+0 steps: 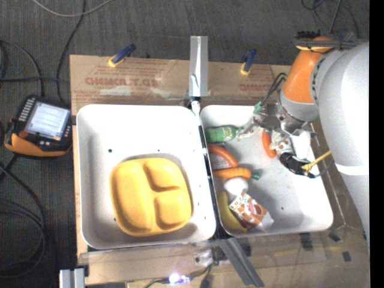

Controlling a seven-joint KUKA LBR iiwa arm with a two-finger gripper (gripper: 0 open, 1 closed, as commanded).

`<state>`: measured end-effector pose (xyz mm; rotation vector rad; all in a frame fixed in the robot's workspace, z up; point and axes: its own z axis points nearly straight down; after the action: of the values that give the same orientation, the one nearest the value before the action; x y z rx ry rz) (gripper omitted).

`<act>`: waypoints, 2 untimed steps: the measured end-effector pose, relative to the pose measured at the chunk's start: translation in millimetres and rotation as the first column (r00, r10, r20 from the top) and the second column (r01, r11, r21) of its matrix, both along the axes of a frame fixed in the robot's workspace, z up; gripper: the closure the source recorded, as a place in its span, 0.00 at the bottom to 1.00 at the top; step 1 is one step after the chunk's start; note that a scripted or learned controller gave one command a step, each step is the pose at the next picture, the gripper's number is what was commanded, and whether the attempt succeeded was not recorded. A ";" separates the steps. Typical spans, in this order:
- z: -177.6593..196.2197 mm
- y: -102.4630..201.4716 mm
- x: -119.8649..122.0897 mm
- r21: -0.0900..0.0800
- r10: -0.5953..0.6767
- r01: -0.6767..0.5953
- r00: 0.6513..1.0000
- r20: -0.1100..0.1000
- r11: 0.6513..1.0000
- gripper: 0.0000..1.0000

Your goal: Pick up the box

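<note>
Box (pixel 247 209) sits in the right bin (pixel 300 203), close to its lower edge and toward the lower-left corner. It is tilted and lies partly on a yellow-green item (pixel 225 216), with a carrot (pixel 234 173) just above it. The gripper (pixel 267 128) is up near the bin's top edge, well apart from the box, with a small red-orange piece (pixel 268 144) just beside it. Whether the gripper is open or clamped, I can't tell from this angle, and nothing visibly sits in it. My read is that the step in hand is the approach, and the grasp hasn't started. To do it well, travel high across the bin so the carrot and the red sausage-like piece (pixel 223 156) don't get swept, then come down over the box's centre, not its edge. Align the jaws across the box's narrow side. It's propped on that yellow-green item, so it will likely rock or slide under a 1-sided push. Keep off the left wall too, since the clearance there looks tight. Descend slowly, close, then lift straight up. The green item (pixel 225 134) at the top-left corner and the yellow tray (pixel 153 194) in the left bin (pixel 102 131) are out of the way, so ignore those 2.
</note>
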<state>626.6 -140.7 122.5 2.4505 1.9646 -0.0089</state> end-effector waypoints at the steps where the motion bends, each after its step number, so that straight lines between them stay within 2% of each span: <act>1: 0.1 0.0 0.1 0.000 0.000 0.000 1.000 0.001 1.000 0.00; 2: 8.8 -0.3 -0.3 -0.005 0.002 -0.002 1.000 -0.002 1.000 1.00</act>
<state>626.3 -141.0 131.3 2.4470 1.9652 -0.0167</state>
